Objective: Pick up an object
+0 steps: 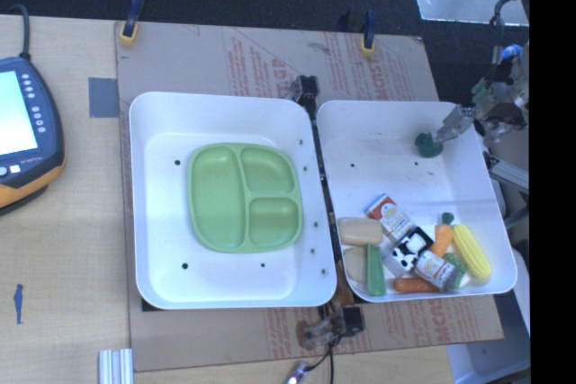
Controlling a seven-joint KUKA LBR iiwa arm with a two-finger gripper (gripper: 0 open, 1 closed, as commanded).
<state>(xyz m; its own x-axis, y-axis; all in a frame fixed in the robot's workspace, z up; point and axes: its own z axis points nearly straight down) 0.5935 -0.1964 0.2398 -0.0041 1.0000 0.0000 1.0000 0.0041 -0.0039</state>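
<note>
The hand [441,138] sits low at the far right corner of the right bin [378,126], its tip touching or just beside a small dark green object [427,145] on the bin floor. Whether it is spread or pinching cannot be told at this size and angle.

That green piece lies alone, well apart from the heap of toy food in the near corner: a yellow corn cob [472,252], an orange carrot [443,238], a tan bread piece [361,233], a small carton [387,212] and a green pod [374,271]. The left bin [157,193] holds a light green divided plate [244,196].

To do this step well, I judge the hand should centre over the green piece, settle until it nearly meets the floor, close firmly, then lift straight up. The wall close by leaves little room, so any sideways drift could push the piece away.
</note>
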